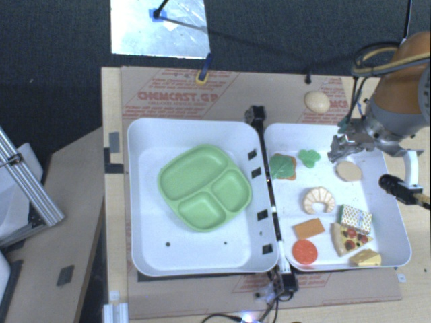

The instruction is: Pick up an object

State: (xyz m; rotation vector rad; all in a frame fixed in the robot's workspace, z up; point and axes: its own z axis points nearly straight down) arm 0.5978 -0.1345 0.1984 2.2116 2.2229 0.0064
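Note:
My gripper (341,151) hangs over the far right part of the right bin (397,231), just above a pale round cookie (349,172). The right bin holds toy food: a green-topped toast (283,167), a small green broccoli piece (309,157), a croissant (319,199), an orange cracker (309,229), a red tomato slice (305,252), a pizza slice (347,239), a patterned sandwich square (355,217) and a cheese wedge (366,258). Nothing shows between the fingers.
The left bin (145,247) holds a green divided plate (204,188). A beige egg-like object (317,101) lies on the cardboard behind the right bin. A black divider with clips (264,180) runs between the bins.

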